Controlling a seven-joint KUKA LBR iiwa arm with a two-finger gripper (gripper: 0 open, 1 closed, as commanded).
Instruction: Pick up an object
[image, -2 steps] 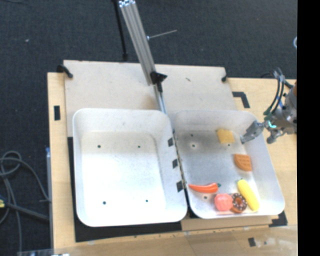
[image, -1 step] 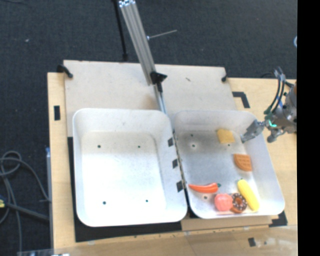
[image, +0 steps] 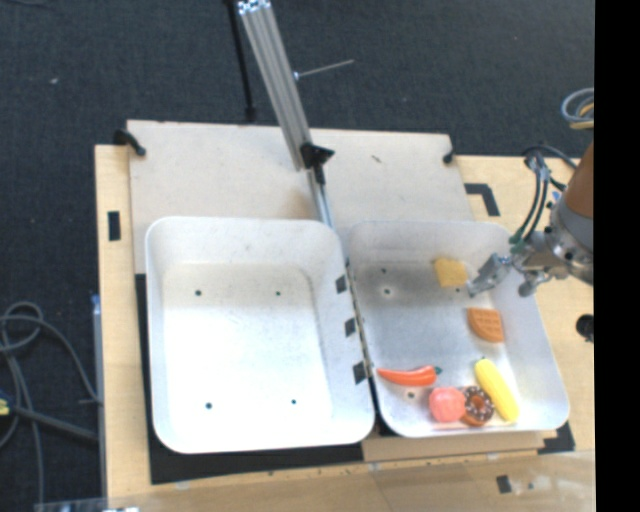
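Observation:
The right bin (image: 400, 300) holds several toy foods. A pale yellow block (image: 450, 271) lies near its back. An orange-brown piece (image: 486, 323) sits mid-right. Along the front lie a red-orange chili (image: 407, 376), a pink round fruit (image: 447, 404), a dark sprinkled doughnut (image: 478, 405) and a yellow banana-like piece (image: 496, 389). My gripper (image: 507, 276) hangs over the bin's right side, just right of the yellow block and above the orange-brown piece. Its two fingers are spread apart with nothing between them.
The left bin (image: 250, 330) stands beside the right one. A slanted metal pole (image: 285, 95) rises from behind the bins' junction. Cables hang at the right by the arm (image: 575, 200).

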